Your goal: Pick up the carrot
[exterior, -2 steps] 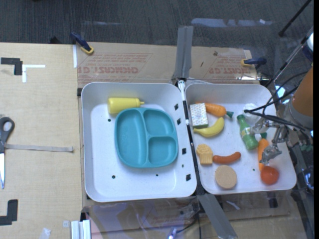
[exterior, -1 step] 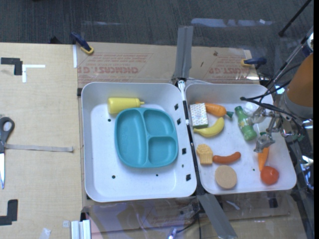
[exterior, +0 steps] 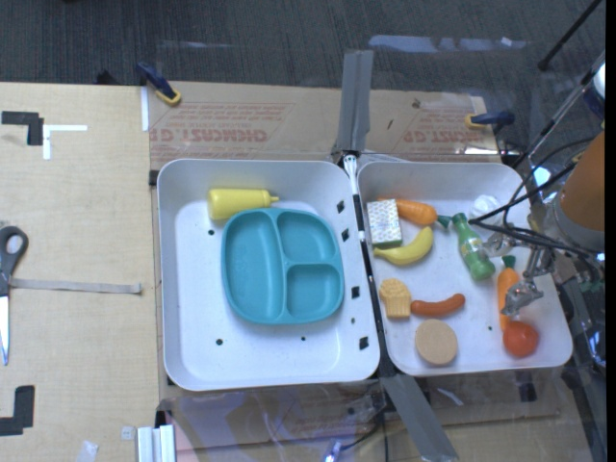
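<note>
An orange carrot [exterior: 416, 212] with a green stub at its right end lies at the back of the right bin [exterior: 452, 171], between a yellow-white sponge block [exterior: 383, 222] and a green bottle [exterior: 472, 248]. A second small, upright orange piece [exterior: 505, 289], carrot-like, stands near the bin's right side. My gripper [exterior: 520, 292] hangs right against this piece, over the right bin, well to the right of the first carrot. Cables and metal parts hide the contact between them.
The right bin also holds a banana [exterior: 409, 248], a sausage [exterior: 438, 305], a waffle piece [exterior: 395, 296], a round biscuit [exterior: 436, 342] and a red tomato [exterior: 520, 340] just below the gripper. The left bin [exterior: 183, 287] holds a teal divided plate [exterior: 284, 265] and a yellow bottle [exterior: 239, 201].
</note>
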Available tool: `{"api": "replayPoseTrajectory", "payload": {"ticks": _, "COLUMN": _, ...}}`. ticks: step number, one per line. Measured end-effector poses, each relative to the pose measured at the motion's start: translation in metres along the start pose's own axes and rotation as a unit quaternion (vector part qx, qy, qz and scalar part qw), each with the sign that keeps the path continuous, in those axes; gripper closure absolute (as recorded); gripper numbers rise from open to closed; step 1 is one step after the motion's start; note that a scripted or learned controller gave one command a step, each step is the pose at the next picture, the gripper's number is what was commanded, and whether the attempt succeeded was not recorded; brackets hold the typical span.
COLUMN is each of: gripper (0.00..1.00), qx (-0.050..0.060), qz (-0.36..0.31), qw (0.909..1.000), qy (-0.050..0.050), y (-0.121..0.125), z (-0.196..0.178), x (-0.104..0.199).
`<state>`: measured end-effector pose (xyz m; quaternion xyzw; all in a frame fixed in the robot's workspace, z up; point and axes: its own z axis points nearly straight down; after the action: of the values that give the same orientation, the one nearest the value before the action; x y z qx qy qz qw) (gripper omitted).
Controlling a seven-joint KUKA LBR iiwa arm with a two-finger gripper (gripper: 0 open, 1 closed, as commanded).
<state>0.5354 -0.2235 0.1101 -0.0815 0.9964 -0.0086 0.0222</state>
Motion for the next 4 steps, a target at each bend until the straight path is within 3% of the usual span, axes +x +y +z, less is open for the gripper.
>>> {"api": "replayPoseTrajectory", "payload": {"ticks": 1, "gripper": 0.00, "qx": -0.005, "qz": 0.191, "qw": 0.9815, "qy": 0.019, "y": -0.003, "z": 0.017, "x": -0.031}}
{"api": "replayPoseTrajectory", "payload": {"ticks": 2, "gripper": 1.00, "qx": -0.004, "qz": 0.189, "qw": 0.9819, "qy": 0.016, "y": -0.003, "z": 0.006, "x": -0.034}}
{"api": "replayPoseTrajectory", "payload": {"ticks": 3, "gripper": 1.00, "qx": -0.003, "qz": 0.291, "qw": 0.9566, "qy": 0.021, "y": 0.046, "z": -0.070, "x": -0.044}}
{"api": "replayPoseTrajectory", "payload": {"ticks": 4, "gripper": 0.00, "qx": -0.003, "qz": 0.291, "qw": 0.9566, "qy": 0.021, "y": 0.046, "z": -0.070, "x": -0.044}}
